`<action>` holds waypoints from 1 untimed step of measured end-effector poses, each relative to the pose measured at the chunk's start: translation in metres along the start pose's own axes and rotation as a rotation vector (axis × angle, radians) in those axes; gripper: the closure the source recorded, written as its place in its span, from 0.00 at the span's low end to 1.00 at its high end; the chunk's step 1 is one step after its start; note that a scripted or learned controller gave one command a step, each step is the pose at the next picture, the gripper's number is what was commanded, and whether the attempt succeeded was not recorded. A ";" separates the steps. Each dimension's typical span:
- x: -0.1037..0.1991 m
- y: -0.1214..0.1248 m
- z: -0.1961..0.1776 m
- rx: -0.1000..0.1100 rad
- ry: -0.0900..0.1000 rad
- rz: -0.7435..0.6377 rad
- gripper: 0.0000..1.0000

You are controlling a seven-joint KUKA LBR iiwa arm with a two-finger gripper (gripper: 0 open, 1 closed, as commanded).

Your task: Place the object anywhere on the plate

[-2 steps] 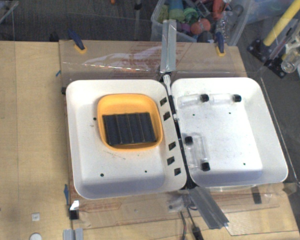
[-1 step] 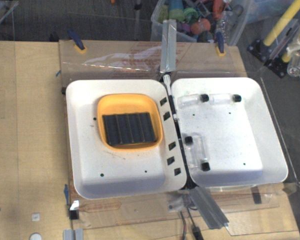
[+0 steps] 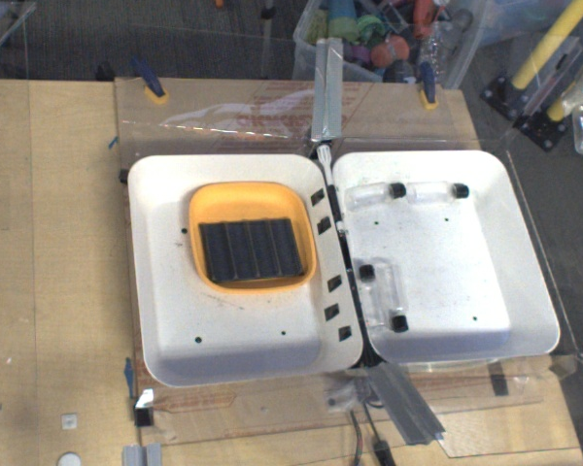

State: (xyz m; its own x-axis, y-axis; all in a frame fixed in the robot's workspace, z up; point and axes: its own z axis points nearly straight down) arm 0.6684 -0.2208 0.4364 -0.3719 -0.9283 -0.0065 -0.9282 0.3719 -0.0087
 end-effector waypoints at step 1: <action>0.000 0.000 0.000 -0.001 -0.001 -0.221 1.00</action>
State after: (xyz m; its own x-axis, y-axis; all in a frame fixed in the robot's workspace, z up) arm 0.6684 -0.2207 0.4361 -0.1598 -0.9871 -0.0051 -0.9871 0.1598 -0.0090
